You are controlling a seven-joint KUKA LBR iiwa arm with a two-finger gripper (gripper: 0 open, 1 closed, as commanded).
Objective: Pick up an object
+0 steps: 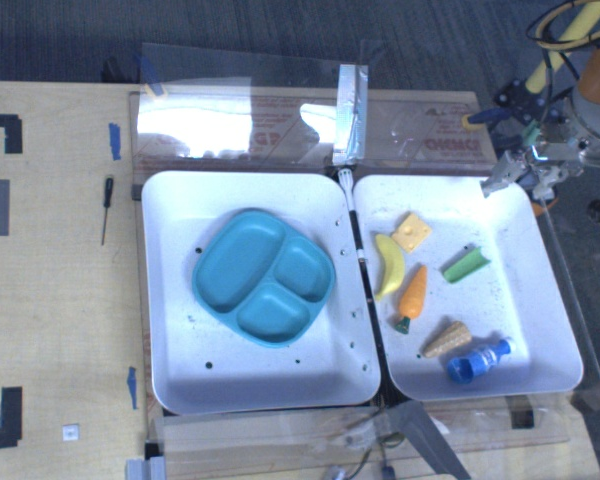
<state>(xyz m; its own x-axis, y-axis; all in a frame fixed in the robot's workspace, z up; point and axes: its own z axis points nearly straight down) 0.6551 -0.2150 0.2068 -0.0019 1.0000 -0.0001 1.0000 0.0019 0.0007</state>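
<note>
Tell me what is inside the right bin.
The right bin holds a banana, cheese wedge, carrot, green block, cone and blue bottle. Anything beneath them is covered.

From my station, I see the end effector (525, 171) as a small cluster of silvery-grey metal parts with dark fittings and an orange spot. Above it run looped yellow cables (570, 23) and blue-tipped connectors (495, 118) beside a pale rounded arm housing (595, 88).

Wooden bench (50, 298) bears two white bins (170, 368), a screwdriver (106, 206)
</note>
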